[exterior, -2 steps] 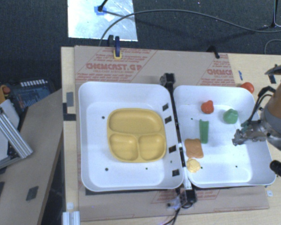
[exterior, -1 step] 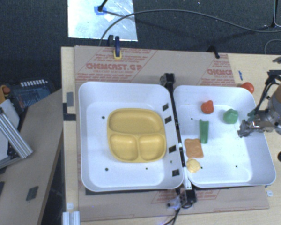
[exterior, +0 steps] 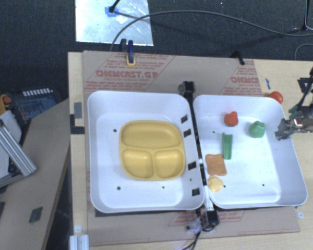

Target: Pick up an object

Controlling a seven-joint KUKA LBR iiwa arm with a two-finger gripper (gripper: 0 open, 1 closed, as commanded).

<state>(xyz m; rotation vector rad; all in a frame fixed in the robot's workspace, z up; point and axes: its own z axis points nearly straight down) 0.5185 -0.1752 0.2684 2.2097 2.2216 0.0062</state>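
Right now I see the grey two-finger gripper (exterior: 283, 130) at the right rim of the right-hand shallow white plastic bin (exterior: 281, 176), poised over the bin's edge; whether its jaws are spread or pressed together I cannot tell, since it is small and blurred at the frame's margin; nothing shows between them. Inside that bin lie the objects to pick: a small rounded orange-red toy piece (exterior: 230, 119) near the upper left; a squat green pepper-like toy (exterior: 257, 129) to its right, nearest the gripper yet apart from it; a slim upright green stick-shaped piece (exterior: 227, 146) below the orange-red one; a flat tan-orange bread-like slab (exterior: 216, 164) just below the stick; a small pale yellow rounded lump (exterior: 215, 183) touching or nearly touching the slab's lower edge. Outside the bin, by its upper right corner, sits a red-orange ball-like thing (exterior: 275, 96) on the bench. The left-hand white bin (exterior: 101, 139) holds a smooth, glossy yellow plastic tray with three compartments (exterior: 151, 149), one wide above and two smaller below; both bins rest on a printed brown cardboard sheet (exterior: 146, 69).
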